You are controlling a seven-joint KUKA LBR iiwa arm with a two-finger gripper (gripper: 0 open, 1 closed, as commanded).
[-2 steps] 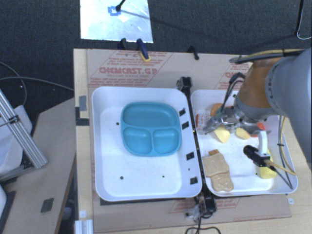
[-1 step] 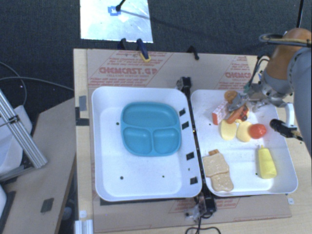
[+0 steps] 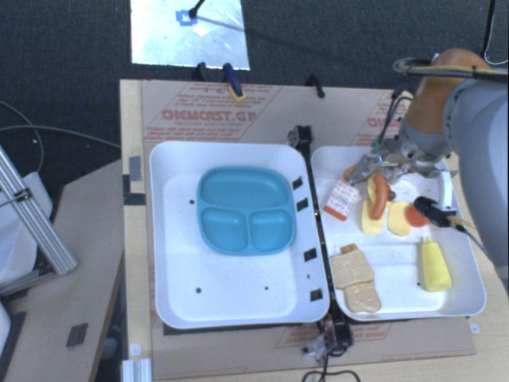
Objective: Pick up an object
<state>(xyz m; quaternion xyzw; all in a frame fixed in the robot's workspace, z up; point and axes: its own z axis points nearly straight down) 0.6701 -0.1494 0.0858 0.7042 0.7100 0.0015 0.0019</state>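
The gripper (image 3: 380,167) hangs low over the far part of the right bin (image 3: 469,293), its metal fingers pointing left toward the bin's middle. How far the jaws stand apart cannot be told, and nothing shows between them. Just below the tips lies a red sausage (image 3: 378,196), tilted, resting on a yellow piece (image 3: 371,220). A second yellow piece (image 3: 398,219) sits just right of that, touching a red round piece (image 3: 416,215). Left of the sausage lies a small white and red packet (image 3: 342,200). Nearer the front are a yellow bottle (image 3: 434,265) and two crackers (image 3: 355,278). The left bin (image 3: 175,293) holds a blue divided plate (image 3: 246,211). The grey arm (image 3: 477,126) enters from the right.
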